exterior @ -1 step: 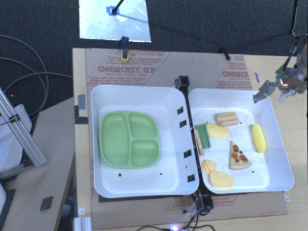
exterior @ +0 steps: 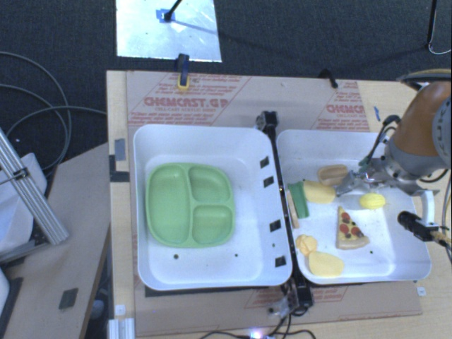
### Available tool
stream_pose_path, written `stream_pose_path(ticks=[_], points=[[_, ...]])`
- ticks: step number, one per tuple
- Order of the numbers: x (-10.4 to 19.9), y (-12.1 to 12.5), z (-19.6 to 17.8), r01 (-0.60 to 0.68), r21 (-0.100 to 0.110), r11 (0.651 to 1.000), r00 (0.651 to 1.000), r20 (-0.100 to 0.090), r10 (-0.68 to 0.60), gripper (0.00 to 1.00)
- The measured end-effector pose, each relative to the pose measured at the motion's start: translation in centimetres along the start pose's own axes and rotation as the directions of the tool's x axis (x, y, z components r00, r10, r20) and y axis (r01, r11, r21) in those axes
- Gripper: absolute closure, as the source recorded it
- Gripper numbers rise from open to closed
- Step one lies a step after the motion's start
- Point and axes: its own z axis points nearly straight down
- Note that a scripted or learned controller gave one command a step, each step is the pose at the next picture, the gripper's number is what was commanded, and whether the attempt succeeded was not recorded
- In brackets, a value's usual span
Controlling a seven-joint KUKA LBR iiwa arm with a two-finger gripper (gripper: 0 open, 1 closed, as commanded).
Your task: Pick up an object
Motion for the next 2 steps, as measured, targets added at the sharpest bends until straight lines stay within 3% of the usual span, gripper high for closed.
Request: stream_pose_path(ticks=[2], points=[[4.2,-10.6,-0.3,-0.001,-0.008,1.0,1.0,0.003,0.001,0.0]])
